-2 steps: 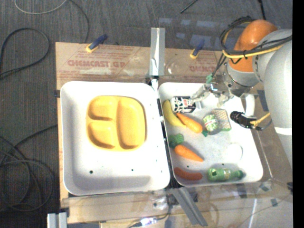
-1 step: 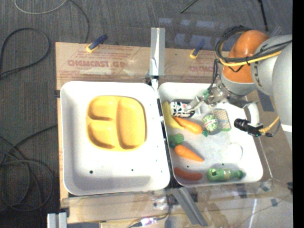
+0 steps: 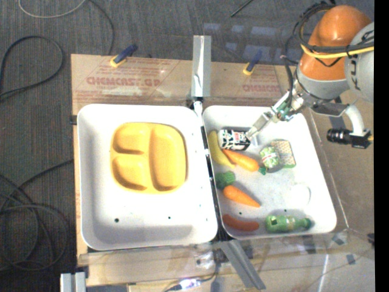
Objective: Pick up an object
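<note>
Pincer (image 3: 251, 132) touching b/w carton (image 3: 233, 139)

Two white bins (image 3: 91, 181) sit side by side, one in the left half of the frame, the other (image 3: 322, 187) right of centre.

The left bin holds one yellow tray (image 3: 149, 157) with three compartments.

The right bin holds:
- two carrots, one (image 3: 242, 160) near the middle, one (image 3: 241, 196) lower down
- one banana (image 3: 214, 151) along the left wall
- one black-and-white carton (image 3: 233, 139) toward the top
- one green leafy piece (image 3: 226, 178) between the carrots
- one green-and-grey packet (image 3: 278, 155) to the right
- one sausage (image 3: 240, 223) at the bottom
- one green bottle (image 3: 287, 224) at the lower right

Two clamps, one (image 3: 123, 55) upper left, one (image 3: 251, 64) upper centre, sit on the cardboard behind the bins.
</note>
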Motion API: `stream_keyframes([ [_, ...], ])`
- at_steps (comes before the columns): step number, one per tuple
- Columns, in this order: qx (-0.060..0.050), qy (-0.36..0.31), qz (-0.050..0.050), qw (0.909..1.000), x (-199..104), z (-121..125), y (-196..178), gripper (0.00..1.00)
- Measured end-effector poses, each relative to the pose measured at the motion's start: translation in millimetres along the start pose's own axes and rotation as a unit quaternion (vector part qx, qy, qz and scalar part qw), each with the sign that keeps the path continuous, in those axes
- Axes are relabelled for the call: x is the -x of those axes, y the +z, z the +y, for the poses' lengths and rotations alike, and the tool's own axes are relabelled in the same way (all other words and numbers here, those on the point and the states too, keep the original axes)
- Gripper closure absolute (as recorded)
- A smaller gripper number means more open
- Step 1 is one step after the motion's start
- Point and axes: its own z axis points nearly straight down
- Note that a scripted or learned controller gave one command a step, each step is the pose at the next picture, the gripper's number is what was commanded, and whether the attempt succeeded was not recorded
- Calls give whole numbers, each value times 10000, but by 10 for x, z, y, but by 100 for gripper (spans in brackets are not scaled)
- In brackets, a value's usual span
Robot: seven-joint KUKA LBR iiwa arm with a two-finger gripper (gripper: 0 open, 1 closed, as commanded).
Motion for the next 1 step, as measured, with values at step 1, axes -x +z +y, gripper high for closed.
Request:
stream_keyframes([
  [1, 8, -916, 9, 9958, -444, -431, 1097, 0],
])
